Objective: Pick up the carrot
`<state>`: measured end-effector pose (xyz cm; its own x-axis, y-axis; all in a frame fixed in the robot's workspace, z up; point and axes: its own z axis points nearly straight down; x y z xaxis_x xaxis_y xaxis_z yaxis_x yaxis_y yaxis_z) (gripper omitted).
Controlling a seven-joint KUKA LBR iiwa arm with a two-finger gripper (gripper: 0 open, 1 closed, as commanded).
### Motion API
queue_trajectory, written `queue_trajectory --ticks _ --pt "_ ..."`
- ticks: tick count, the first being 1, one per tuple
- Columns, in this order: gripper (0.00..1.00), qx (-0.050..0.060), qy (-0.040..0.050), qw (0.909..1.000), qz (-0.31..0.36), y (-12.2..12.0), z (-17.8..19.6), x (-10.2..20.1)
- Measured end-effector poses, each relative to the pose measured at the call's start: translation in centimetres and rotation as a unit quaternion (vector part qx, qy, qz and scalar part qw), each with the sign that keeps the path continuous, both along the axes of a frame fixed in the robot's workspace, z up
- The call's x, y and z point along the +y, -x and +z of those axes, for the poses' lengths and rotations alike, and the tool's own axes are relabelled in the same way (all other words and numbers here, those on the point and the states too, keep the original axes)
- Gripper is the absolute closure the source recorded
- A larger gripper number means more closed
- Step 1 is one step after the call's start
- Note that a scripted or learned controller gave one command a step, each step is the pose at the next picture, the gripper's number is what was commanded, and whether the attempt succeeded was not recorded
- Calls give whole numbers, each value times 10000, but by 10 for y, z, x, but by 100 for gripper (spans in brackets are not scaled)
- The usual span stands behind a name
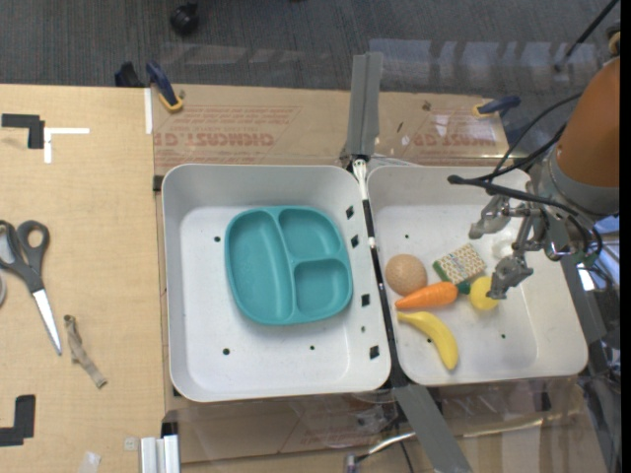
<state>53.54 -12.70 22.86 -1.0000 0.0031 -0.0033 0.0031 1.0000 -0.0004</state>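
Banana lies nearest the viewer, at the front of the right-hand bin, curved and yellow, its upper end almost touching the carrot. That carrot is the target: it lies flat just behind the banana, its orange body running roughly left to right with the green stub toward the right. A round tan potato-like ball sits just behind the carrot's left end, a speckled sponge-like block just behind its right end, and a small lemon just right of the stub.

Right of the carrot, over the lemon, hangs the gripper; nothing lies between its fingers, and whether they stand apart or together I cannot tell.

To do this step well, the gripper should probably shift left until it is centred over the carrot's middle, away from the lemon. Turning the wrist so the fingers close across the carrot's narrow width looks wise. One finger would then drop between carrot and banana, the other between carrot and ball, so a straight descent matters. A grasp near the tapered tip risks slipping.
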Motion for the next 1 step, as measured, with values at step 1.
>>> queue_trajectory --ticks 1 --pt "0 5 -2 9984 568 -31 -107 32"
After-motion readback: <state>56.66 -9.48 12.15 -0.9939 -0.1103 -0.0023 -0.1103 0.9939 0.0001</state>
